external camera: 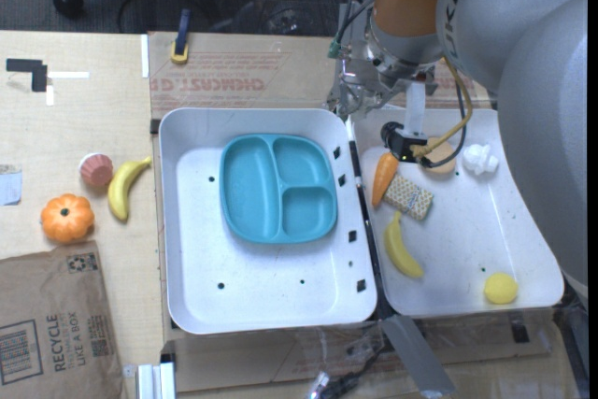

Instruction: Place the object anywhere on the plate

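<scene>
- Five loose things lie in the bin on the view's right (458, 243); none is on the plate, so the task stands at its opening step: a pick has yet to be made.
- Nearest the camera in that bin is a yellow ball (501, 288), alone in the near corner.
- Next back is a banana (404, 249), lying close to the wall shared with the other bin.
- Behind it a speckled block (409, 197) touches, or nearly touches, a carrot (384, 178) that rests along the same wall.
- A white lump (481, 159) sits well apart, toward the arm's side.
- The blue divided plate (278, 187) lies flat in the bin on the view's left (196, 280), all three compartments bare.
- Farthest back, the claw (349, 100) hangs over the far end of the wall between the bins; whether it is wide or narrow cannot be told from this view, and nothing is seen in its hold.
- Judgement: the task names no particular thing; the carrot is nearest the claw and the likeliest pick.
- Next move calls for bringing the claw toward the camera and down, aligned across the carrot, clear of the wall and of the block.
</scene>
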### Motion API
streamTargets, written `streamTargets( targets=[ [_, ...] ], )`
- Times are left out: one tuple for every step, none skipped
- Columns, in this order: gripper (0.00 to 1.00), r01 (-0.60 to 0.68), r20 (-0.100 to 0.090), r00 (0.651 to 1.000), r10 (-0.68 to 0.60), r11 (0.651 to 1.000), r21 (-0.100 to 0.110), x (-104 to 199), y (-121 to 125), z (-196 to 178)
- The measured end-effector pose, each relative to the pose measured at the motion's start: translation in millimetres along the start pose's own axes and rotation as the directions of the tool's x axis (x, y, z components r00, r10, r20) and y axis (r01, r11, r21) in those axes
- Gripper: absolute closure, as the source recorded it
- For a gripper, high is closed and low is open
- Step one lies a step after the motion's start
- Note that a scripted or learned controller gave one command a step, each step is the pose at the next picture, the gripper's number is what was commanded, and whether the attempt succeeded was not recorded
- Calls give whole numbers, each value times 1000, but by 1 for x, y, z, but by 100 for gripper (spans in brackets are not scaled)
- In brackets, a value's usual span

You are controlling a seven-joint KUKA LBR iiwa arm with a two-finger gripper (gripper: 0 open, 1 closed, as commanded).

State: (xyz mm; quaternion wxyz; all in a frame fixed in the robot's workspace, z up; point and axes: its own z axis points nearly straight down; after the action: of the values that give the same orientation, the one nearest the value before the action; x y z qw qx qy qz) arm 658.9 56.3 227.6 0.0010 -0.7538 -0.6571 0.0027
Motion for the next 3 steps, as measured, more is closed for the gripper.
streamTargets(
  targets=[
    [100,-18,0,1000,18,1000,-2,-34,5,-12],
    [100,207,0,978,-207,978,-1,-91,13,5],
    [100,155,0,988,-155,988,-3,-109,15,-36]
  ],
)
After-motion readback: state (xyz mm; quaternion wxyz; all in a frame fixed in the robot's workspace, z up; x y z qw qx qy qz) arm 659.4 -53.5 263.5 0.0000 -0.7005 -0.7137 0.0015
